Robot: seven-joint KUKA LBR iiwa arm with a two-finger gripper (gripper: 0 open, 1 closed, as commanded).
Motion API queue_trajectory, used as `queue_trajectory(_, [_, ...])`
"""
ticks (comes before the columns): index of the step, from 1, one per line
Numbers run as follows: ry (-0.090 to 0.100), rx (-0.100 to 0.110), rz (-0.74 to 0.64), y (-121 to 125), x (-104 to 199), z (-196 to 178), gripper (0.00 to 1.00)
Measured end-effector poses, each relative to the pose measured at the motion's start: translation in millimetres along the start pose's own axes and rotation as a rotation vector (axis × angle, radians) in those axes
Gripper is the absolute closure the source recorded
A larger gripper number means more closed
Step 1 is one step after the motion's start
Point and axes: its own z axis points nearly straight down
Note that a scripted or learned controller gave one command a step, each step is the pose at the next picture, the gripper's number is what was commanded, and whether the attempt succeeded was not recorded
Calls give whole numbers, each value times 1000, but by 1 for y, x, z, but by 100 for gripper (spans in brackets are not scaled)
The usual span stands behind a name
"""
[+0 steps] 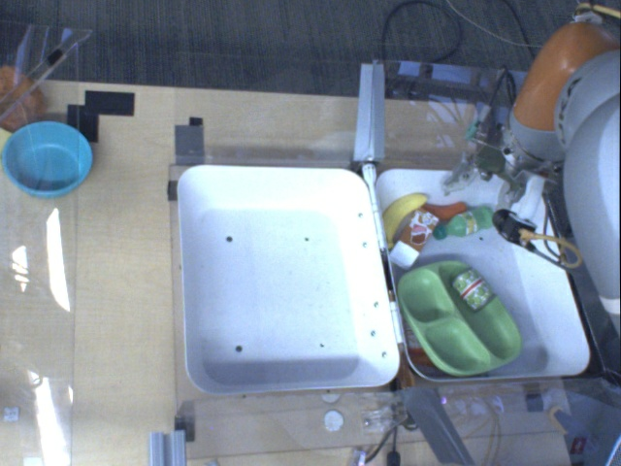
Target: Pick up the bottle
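Observation:
A green bottle [464, 224] lies on its side in the right bin [543, 289], near the back. Beside it to the left lies a brown bottle with a red-and-white label [427, 223]. My gripper [473, 176] hangs over the bin's back edge, just above and behind the green bottle and apart from it. Its fingers are spread open, with nothing between them.
A yellow banana [403, 212] lies at the bin's back left, and a small white object [403, 254] sits below it. A green divided plate [437, 333] at the front carries a small can [473, 289]. The left bin [281, 270] adjoins. A blue bowl [49, 158] stands far left.

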Motion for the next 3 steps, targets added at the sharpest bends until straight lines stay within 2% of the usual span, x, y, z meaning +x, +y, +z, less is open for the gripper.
queue_trajectory(1, [-2,1,-42,-107,4,52,0])
queue_trajectory(2, [1,-1,-192,-54,-38,-42,0])
queue_trajectory(3, [0,0,-168,10,-25,-59,0])
